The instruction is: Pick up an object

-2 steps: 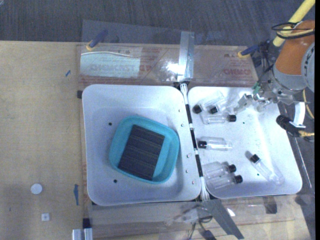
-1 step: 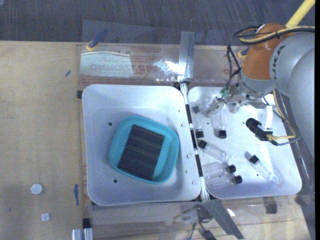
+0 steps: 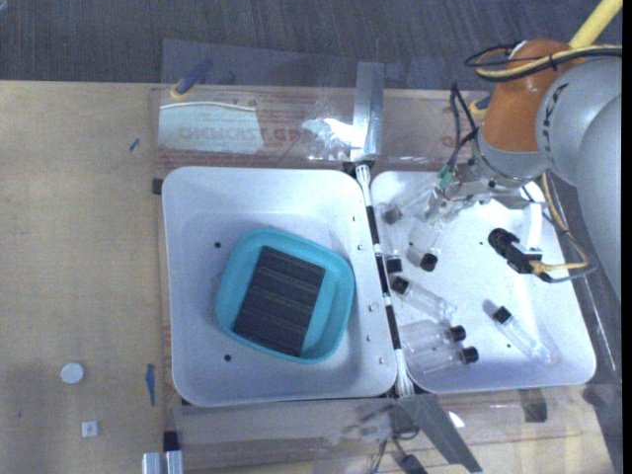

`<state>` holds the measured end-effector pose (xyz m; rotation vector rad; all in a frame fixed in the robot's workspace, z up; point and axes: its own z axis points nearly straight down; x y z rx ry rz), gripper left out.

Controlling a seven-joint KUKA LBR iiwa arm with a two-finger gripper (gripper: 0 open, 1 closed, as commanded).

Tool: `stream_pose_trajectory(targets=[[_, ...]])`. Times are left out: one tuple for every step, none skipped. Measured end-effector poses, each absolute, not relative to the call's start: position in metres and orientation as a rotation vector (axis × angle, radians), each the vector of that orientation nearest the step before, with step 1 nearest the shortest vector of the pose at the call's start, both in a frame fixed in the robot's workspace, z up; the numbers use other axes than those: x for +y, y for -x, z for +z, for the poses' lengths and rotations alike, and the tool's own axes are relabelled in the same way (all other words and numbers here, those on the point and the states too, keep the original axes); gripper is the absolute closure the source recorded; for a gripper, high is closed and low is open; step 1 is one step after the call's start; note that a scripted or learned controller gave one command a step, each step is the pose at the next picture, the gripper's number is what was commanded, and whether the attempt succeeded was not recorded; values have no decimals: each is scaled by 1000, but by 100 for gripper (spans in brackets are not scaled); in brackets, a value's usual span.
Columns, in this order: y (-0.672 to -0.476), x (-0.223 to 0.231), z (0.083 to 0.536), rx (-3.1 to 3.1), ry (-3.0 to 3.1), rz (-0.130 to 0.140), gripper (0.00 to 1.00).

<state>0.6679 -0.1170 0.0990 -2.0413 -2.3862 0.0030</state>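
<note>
I see my end effector low in the right bin; its grip state I cannot tell. The nearest clear vial lies just below it, long axis slanting down-left.

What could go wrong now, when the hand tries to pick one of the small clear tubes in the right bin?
1. The clear tubes are see-through and lie close together near the right bin's left wall, so the hand may miss or take two.
2. The tubes are round and could roll away when touched.
3. Loose cables hang over the bin and might snag.
</note>
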Motion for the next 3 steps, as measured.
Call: stream_pose_trajectory(targets=[[-668,-146,101,-2772,1485,-1,100],[-668,-141,196,-2330,2114,-2,100],[-667,-212,107,-2466,1949,1,100]])
